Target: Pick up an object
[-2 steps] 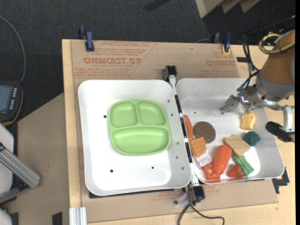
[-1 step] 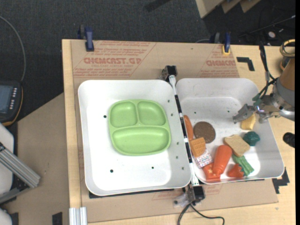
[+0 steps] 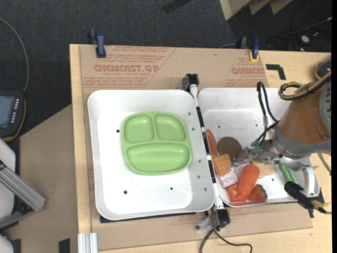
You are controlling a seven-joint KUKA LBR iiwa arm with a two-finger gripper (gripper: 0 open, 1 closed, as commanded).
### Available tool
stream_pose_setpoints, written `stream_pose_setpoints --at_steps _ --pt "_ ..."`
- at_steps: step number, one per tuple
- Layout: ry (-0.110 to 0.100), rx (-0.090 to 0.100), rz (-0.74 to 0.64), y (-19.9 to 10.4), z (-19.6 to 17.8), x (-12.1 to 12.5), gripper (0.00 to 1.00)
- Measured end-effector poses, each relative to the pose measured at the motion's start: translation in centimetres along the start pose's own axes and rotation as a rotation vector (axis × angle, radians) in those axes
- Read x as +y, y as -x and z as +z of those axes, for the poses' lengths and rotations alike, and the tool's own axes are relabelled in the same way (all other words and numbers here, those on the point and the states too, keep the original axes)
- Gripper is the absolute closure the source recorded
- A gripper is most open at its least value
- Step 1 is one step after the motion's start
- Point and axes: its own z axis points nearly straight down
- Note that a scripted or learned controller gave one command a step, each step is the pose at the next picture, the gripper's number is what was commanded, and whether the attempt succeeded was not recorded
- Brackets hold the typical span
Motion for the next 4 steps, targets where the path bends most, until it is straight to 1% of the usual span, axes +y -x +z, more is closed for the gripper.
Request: stream_pose_setpoints --at_steps 1,2,3,4 --pt "0.007 -0.002 0.002 0.1 -0.4 -1.8 0.0" --pt "0.006 -0.002 -0.003 -3.1 -0.3 6.8 0.0" --pt "-0.006 0.002 0.01 1.9 -6.9 -2.4 0.0" --pt "0.006 -0.003 0.004 -2.4 -1.7 -1.3 0.0"
